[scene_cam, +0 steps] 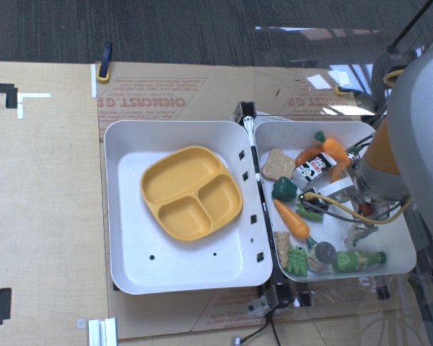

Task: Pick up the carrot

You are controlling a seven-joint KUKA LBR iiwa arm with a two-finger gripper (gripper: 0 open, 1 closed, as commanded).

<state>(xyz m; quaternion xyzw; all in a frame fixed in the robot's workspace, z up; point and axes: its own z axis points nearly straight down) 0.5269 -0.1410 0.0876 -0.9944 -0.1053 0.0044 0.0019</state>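
Observation:
An orange carrot (292, 220) lies slanted in the right bin (397, 265), near its left wall, with its tip pointing up-left. A second orange carrot-like piece (332, 149) with a green top rests at the back of the same bin. My gripper (359, 227) hangs low over the right half of this bin, to the right of the slanted carrot and apart from it. Nothing shows between it and the carrot but bare bin floor and small items.
The left bin (123, 193) holds a yellow divided plate (191, 192). Around the carrot lie a toast slice (277, 164), a black-and-white carton (314, 169), a green pepper (283, 188), a green leafy piece (297, 261), a grey disc (325, 251) and a green bottle (359, 259).

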